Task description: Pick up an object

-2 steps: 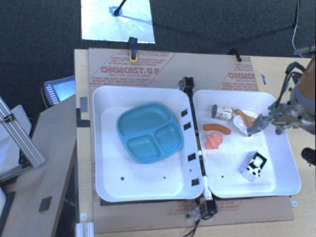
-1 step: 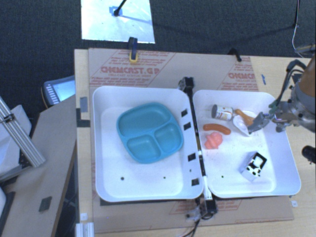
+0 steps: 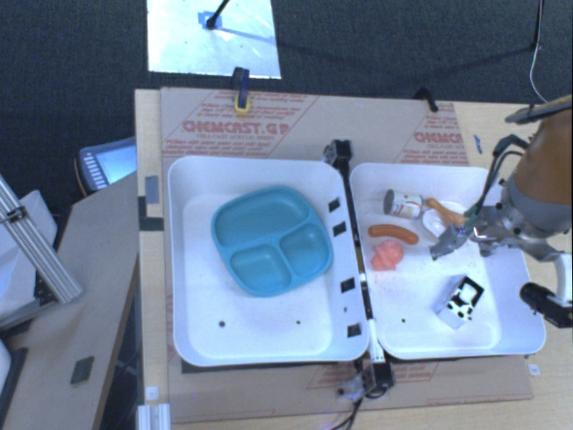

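My gripper reaches in from the right and hangs low over the middle of the right bin. Just left of it lie a pink lump and a reddish sausage. Behind the tip are a small white dish and an orange carrot-like piece. A small tin lies on its side at the back. A black-and-white box sits in front of the gripper, nearer the front wall.
The left bin holds a blue divided plate. A black divider with clips runs between the bins. The grey arm with its orange band covers the right bin's far right side.
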`<state>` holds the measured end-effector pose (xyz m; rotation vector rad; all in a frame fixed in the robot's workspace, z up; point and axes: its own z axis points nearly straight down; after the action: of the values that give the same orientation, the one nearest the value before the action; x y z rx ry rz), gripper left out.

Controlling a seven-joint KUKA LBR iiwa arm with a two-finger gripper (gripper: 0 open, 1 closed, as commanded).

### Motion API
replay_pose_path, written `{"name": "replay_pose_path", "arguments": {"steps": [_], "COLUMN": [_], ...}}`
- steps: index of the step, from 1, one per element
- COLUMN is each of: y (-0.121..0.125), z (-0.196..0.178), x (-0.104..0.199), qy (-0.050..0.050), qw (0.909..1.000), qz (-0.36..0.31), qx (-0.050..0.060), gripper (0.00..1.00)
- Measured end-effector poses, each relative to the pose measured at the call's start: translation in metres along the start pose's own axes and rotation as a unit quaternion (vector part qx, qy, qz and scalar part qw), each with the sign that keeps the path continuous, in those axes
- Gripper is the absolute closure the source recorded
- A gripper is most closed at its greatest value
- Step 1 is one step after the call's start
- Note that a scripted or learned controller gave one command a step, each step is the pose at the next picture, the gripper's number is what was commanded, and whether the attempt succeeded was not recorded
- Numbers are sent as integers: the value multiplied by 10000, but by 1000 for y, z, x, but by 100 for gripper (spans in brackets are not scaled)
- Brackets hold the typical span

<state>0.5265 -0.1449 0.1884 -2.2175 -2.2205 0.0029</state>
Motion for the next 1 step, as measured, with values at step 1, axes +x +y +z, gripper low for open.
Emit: {"name": "replay_pose_path", "arguments": {"steps": [1], "y": [-5], "z": [45], "x": [6], "qy": [1], "qw": [10000], "qz": [1], "qx": [-4], "gripper": [0]}}
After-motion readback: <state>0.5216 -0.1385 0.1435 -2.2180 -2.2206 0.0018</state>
